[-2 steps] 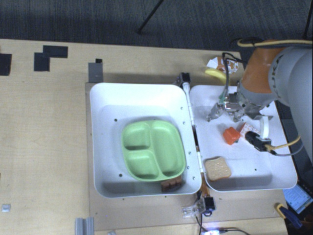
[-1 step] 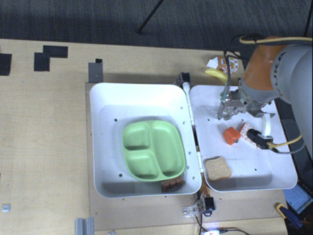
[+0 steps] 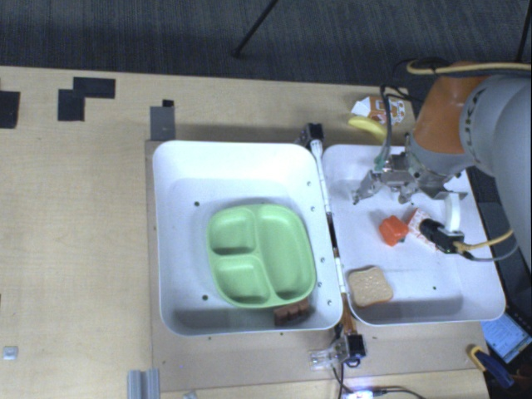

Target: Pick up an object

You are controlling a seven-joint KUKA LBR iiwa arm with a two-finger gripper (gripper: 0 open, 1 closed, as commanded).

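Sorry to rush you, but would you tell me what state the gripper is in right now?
Gripper: over the right bin, holding nothing visible; open or shut cannot be told.

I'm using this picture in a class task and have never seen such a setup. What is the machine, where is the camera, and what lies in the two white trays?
One camera looks down at a slant on a bench. The machine is a grey robot arm with an orange band, reaching in from the right. Its gripper hangs over the right bin; nothing shows between its fingers. That bin holds an orange object and what looks like a slice of bread. The left bin holds a green divided plate with a small brown item beside it.
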